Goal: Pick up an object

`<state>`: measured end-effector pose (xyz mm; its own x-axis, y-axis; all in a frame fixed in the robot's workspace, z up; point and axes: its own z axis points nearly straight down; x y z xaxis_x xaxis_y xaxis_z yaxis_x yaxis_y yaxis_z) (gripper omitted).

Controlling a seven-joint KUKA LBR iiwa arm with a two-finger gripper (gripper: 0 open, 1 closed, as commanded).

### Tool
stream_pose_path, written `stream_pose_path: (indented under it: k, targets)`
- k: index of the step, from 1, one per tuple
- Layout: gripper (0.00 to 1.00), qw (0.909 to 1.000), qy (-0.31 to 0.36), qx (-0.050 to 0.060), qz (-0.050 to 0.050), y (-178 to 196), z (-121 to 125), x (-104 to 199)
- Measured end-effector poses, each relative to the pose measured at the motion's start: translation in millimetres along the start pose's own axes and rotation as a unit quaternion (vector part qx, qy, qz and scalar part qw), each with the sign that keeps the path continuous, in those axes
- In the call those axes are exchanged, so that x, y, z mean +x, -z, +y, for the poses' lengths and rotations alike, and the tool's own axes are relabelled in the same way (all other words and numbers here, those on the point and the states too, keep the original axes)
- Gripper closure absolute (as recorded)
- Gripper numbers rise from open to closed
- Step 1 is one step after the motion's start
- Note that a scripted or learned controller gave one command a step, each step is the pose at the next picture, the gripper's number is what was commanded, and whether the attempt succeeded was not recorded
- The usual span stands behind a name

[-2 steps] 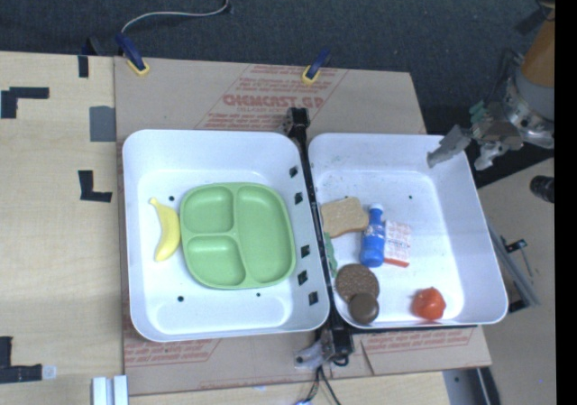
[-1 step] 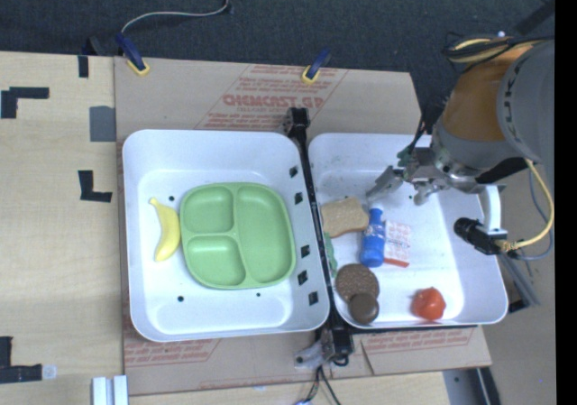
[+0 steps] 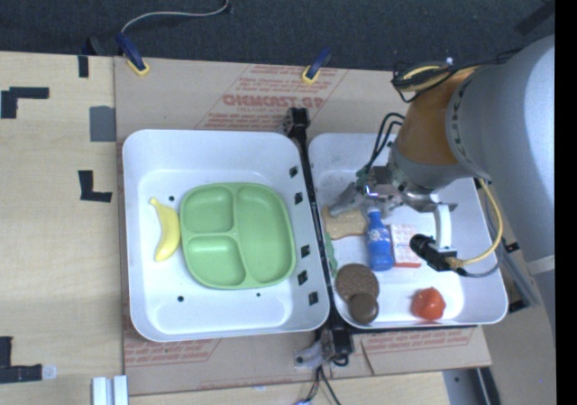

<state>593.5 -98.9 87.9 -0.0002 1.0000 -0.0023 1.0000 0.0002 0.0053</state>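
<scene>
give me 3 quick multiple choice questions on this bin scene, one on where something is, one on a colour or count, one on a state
1. Where does the banana lie?
A. in the left bin, beside the green divided plate
B. on the plate
C. in the right bin

2. How many compartments does the plate have?
A. two
B. three
C. five

3. How does the blue bottle sit?
A. lying in the right bin under the wrist
B. lifted above the bench
C. lying on the plate

Answers:
1 A, the banana rests on the white floor at the plate's left edge.
2 B, two above and one wide below.
3 A, it lies among the right bin's items.
</scene>
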Motion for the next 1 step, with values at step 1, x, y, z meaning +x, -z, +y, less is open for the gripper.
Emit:
stream_pose_path:
  k: [1]
  targets:
    - [0.0, 1.0, 0.0, -0.003, 0.001, 0.6, -15.7, -4.3]
